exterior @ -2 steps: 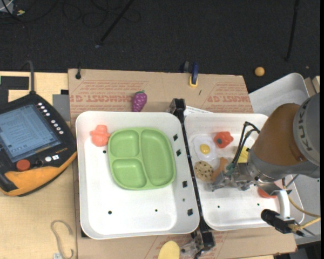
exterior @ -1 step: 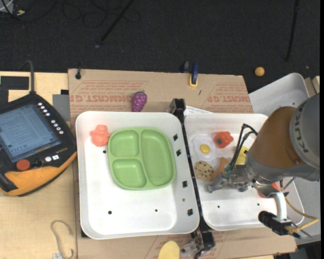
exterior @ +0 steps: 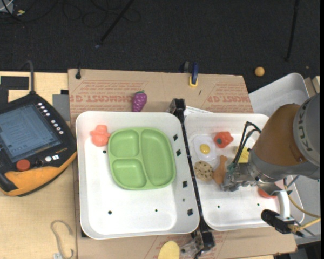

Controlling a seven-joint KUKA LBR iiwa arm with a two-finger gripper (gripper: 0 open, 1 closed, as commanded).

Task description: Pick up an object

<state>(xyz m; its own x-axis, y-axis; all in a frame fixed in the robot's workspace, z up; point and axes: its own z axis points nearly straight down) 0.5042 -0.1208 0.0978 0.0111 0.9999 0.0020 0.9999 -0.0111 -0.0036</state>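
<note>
The hand (exterior: pixel 233 180) is low in the right bin (exterior: pixel 227 215), at about the bin's centre, its dark fingertips down beside a brown toy piece (exterior: pixel 221 169) that stands tilted just at the hand's ten o'clock; whether the fingers are wide or narrow, or touch that piece, cannot be told from this slant. At nine o'clock from the brown piece lies a chocolate-chip cookie (exterior: pixel 203 170), and just above the cookie, at twelve o'clock, a toy fried egg (exterior: pixel 204 148). At one o'clock from the brown piece sits a red toy with a green top (exterior: pixel 223 140), near the bin's far wall, and a yellow object (exterior: pixel 241 154) shows partly against the arm (exterior: pixel 283 142), which covers the bin's three o'clock side. A small red thing (exterior: pixel 265 193) peeks out under the arm at the hand's four o'clock. The left bin (exterior: pixel 129 220) holds a green three-part plate (exterior: pixel 141 158) at its centre and an orange-pink toy (exterior: pixel 99 136) at the plate's ten o'clock. On the cardboard beyond the bins lies a purple grape bunch (exterior: pixel 139 101), with a blue-and-yellow clamp (exterior: pixel 193 74) at the far edge. A teach pendant (exterior: pixel 27 142) rests on the bench (exterior: pixel 21 220) at nine o'clock, and a yellow object (exterior: pixel 169 249) lies at six o'clock.
</note>
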